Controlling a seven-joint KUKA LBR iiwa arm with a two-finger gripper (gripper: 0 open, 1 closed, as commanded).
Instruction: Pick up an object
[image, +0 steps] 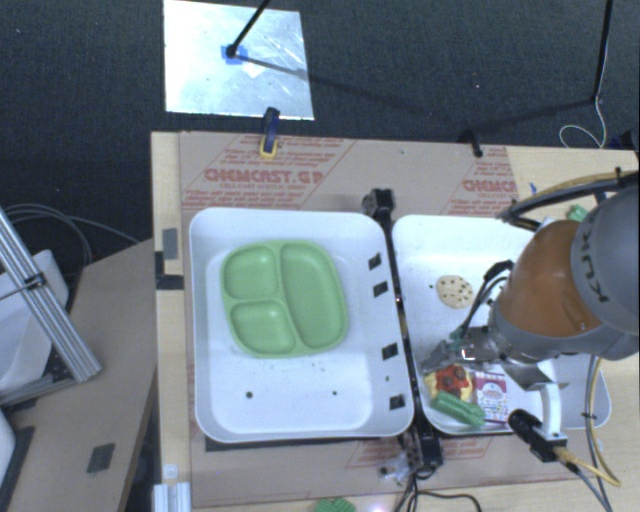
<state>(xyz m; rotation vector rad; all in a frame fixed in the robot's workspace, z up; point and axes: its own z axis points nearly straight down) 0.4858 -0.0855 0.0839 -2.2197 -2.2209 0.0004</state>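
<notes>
The end effector (462, 352) hangs low in the right bin (420, 240), just above the toy clutter (462, 392) at its near edge; grip state I cannot tell. Descend straight, centred on one piece.

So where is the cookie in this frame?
The cookie lies in the right bin, near its left wall, above the gripper and the colourful toys.

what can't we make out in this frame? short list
- Gripper: camera view, fingers too small and blurred against the clutter to tell their state or whether they hold anything.
- Right bin: right half hidden by the arm.
- Pile at the right bin's near edge, red item, green item, printed packet: too small to identify; part lies under the arm.
- Cookie: visible, details blurred.
</notes>
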